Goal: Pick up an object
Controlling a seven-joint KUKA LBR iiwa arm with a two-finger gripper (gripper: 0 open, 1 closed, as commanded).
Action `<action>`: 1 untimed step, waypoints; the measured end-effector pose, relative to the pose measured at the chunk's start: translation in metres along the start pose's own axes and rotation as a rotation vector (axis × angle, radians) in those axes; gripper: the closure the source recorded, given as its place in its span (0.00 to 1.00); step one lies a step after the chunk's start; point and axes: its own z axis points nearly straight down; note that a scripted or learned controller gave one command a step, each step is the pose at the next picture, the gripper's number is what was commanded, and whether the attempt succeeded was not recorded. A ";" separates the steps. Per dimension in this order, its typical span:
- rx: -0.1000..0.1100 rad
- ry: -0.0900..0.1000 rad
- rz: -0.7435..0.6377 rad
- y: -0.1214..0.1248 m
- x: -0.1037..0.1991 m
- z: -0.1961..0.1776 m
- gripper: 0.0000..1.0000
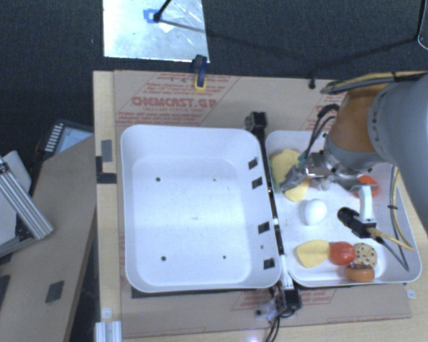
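My gripper (302,174) is low in the right bin (406,228), at its far left part. It sits right over a yellow object (283,162) and a smaller yellow piece (297,192); whether it touches either is unclear. A white egg-shaped object (314,211) lies just in front of the gripper. Along the bin's near side are a yellow slice (311,254), a red tomato-like object (342,252) and a brown speckled cookie-like object (362,260). A small red-orange object (368,180) peeks out beside the wrist.
The left bin (139,212) stands next to the right one, with a black-clipped divider (267,191) between them. The grey arm with its orange band (357,123) covers the right bin's far right corner.
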 end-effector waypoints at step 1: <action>0.000 0.000 0.002 -0.001 -0.002 -0.011 1.00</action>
